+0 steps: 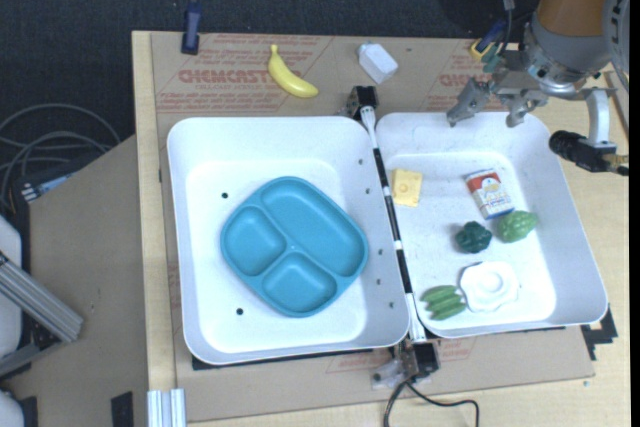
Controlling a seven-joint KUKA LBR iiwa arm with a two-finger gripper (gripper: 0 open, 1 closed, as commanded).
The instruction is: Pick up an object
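My gripper (490, 111) hangs over the far rim of the right bin (560, 310), open, with nothing between its fingers. Below it in that bin lie a yellow cheese wedge (407, 187), a small red and white carton (487, 193), a dark green pepper (472, 237), a lighter green vegetable (515, 226), a white fried egg (489, 285) and a green pea pod (443, 301). All of these rest on the bin floor, apart from the gripper.
The left bin (200, 315) holds a blue divided plate (291, 244). On the cardboard behind the bins lie a yellow banana (289, 75), a white block (378, 62) and a small blue item (191, 28). Black clips (361, 100) join the bins.
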